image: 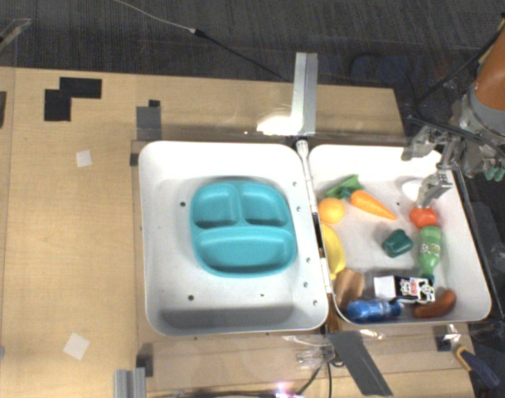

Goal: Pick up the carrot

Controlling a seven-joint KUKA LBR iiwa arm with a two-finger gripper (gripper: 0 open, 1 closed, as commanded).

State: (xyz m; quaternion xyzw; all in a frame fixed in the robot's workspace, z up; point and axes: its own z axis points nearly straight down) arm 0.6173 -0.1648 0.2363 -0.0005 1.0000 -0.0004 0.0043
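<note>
Scanning from the left, you see the left bin (pixel 157 247) holding a teal divided plate (pixel 240 226) that lies flat near its middle. Across the divider, the right bin (pixel 476 259) carries the clutter. Along its left wall sit a small orange fruit (pixel 332 211) and, below it, a yellow banana-like piece (pixel 332 249) partly hidden against the wall. A green leafy piece (pixel 345 187) lies at the upper left, and just to its right rests the carrot (pixel 373 205), orange, lying flat and pointing down to the right, its thick end beside the green piece. It is free, with nothing on top of it.

Further right you find a dark green block (pixel 397 242), a red tomato-like piece (pixel 424 217), and a green bottle-shaped item (pixel 430 249) below it. Along the bottom edge sit a brown piece (pixel 348 283), a blue item (pixel 369 309), a small white printed box (pixel 404 288) and a dark red sausage shape (pixel 436 303); these overlap, so you cannot make out their exact outlines.

At the far right, the arm (pixel 497 81) enters from the upper corner, its orange band cut off by the frame edge. The gripper (pixel 434 187) hangs over the bin's upper right, above the tomato-like piece and well apart from the carrot. Nothing is between its fingers; whether they are spread or closed you cannot tell.
</note>
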